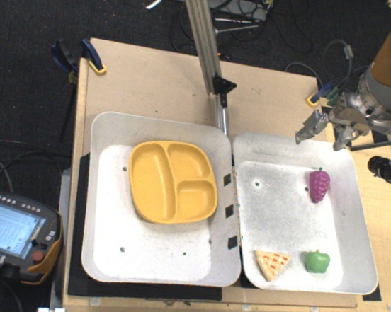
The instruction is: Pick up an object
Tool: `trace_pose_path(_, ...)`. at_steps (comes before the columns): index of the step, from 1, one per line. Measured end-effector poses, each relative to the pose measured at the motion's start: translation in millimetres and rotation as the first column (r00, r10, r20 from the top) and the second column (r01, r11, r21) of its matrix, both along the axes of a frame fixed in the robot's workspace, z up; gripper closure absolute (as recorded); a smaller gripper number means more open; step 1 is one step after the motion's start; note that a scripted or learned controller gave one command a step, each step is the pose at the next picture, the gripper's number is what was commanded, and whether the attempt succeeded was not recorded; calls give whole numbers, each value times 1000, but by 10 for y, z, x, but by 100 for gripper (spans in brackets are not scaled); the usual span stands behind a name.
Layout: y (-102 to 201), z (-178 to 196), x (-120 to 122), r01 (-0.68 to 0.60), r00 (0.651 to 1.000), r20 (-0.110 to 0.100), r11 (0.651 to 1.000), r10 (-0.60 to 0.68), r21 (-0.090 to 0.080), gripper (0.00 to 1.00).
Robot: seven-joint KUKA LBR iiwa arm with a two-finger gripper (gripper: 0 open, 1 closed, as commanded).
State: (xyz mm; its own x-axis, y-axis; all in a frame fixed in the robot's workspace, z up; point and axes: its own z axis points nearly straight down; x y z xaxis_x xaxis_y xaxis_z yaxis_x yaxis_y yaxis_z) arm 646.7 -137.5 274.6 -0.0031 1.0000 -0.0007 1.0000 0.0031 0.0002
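Note:
The right bin (274, 212) holds three toy foods: a purple bunch of grapes (318, 185) near its far right side, a green pepper (316, 261) at the near right, and a pizza slice (271, 264) to the pepper's left. My gripper (325, 133) hangs over the bin's far edge, above and a little behind the grapes. Its two fingers are spread apart with nothing between them. The left bin (107, 176) carries a yellow divided plate (173, 182).
A slanted metal pole (206, 32) crosses the bench behind the bins. Clamps sit at the bench's far corners (94, 58). A teach pendant (6, 234) lies on the floor at the left. The bench's wooden top (274, 98) surrounds the bins.

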Motion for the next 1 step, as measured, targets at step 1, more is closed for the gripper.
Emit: trace_pose_path(1, 1, 0, 0, 0, 1000, 0, 1000, 0, 0, 0)
